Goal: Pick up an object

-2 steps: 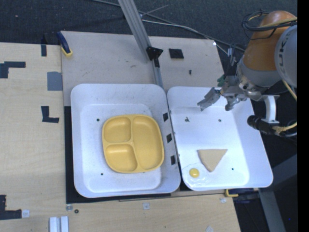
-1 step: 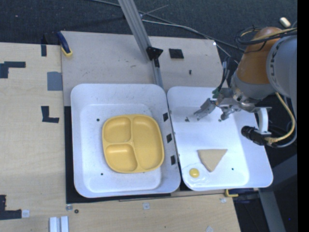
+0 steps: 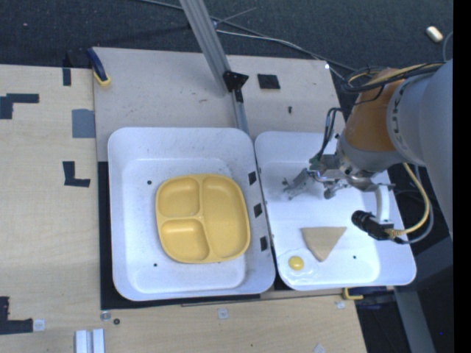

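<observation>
In the right bin point(image 3: 368, 271), a tan wedge-shaped piece point(image 3: 322, 240) lies near the front. A small yellow round object point(image 3: 296, 263) sits just left of and below it. My gripper point(image 3: 311, 187) hangs over the middle of the right bin, a little behind the wedge and apart from it. Its fingers are spread open, one point(image 3: 294, 186) pointing left, with only white bin floor between them. A yellow divided plate point(image 3: 202, 218) rests in the left bin point(image 3: 132, 197).
A slanted metal pole point(image 3: 210, 39) runs from the top down to the divide between the bins. Cables and a black connector point(image 3: 368, 224) hang off the wrist over the right bin's right side. A yellow-blue clamp point(image 3: 98, 68) sits at the bench's back left.
</observation>
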Available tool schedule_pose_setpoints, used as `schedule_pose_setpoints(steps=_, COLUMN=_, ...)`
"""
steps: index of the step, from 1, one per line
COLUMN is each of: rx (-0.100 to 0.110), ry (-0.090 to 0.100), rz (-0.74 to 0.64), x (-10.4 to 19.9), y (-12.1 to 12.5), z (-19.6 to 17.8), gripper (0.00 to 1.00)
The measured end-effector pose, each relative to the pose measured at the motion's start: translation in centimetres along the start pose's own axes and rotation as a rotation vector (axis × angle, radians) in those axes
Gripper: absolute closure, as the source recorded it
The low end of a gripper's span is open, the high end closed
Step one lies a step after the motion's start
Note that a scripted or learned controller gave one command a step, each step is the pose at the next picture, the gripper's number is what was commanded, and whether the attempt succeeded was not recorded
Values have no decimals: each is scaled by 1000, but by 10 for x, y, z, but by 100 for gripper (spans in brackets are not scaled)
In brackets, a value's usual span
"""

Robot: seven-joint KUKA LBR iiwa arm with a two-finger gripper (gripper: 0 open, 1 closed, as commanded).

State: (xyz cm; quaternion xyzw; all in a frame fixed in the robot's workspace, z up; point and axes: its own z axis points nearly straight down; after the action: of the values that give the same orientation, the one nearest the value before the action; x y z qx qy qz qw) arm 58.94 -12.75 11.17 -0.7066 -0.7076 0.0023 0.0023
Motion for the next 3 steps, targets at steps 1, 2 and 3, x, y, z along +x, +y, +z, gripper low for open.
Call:
schedule_pose_setpoints(steps=1, rx=-8, ry=-2, rz=0, x=0, y=1, z=26, gripper=0)
schedule_pose_setpoints(steps=2, rx=-13, ry=-4, rz=0, x=0, y=2, z=14, gripper=100)
schedule_pose_setpoints(steps=3, rx=-8, ry=0, rz=1, x=-5, y=1, z=-30, gripper=100)
